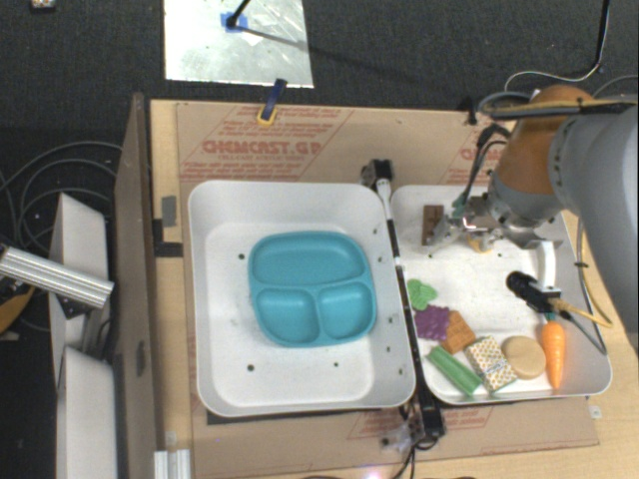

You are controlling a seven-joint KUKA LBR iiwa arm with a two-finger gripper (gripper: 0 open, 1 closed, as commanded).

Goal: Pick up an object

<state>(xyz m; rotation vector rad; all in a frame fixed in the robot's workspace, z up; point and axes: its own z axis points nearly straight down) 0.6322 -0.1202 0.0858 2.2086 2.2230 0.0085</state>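
Note:
My gripper (465, 226) is down in the far part of the right bin (499, 297), under the grey arm with its orange band. Just to its left, by the bin's far left corner, stands a small brown block (432, 225); whether they touch is unclear. Toward the near side of this bin lie a green leaf-shaped piece (420, 293), a purple grape bunch (432, 320), an orange cracker (459, 333), a green cylinder (453, 370), a patterned box (490, 361), a tan round cookie (523, 356) and a carrot (553, 353).
The left bin (215, 267) holds a blue divided plate (312, 286). A black divider strip (397, 267) runs between the two bins. A shiny sheet (238, 26) lies on the dark floor beyond the bench.

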